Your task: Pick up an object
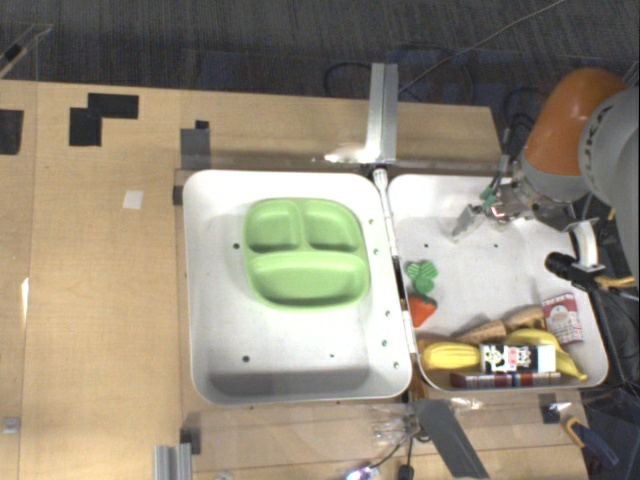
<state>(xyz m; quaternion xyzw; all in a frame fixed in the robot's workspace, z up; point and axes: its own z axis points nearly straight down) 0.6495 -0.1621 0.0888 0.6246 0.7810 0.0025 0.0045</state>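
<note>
Yellow plastic banana is found lying in the right white bin at its near wall, long axis along that wall, crowded by a black-and-white carton. End effector is seen near the far wall; its state cannot be told. Neighbouring items risk being caught on descent.

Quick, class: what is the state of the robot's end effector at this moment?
End effector: over the far part of the right bin; whether it is open or closed cannot be told, and nothing is seen held in it.
</note>
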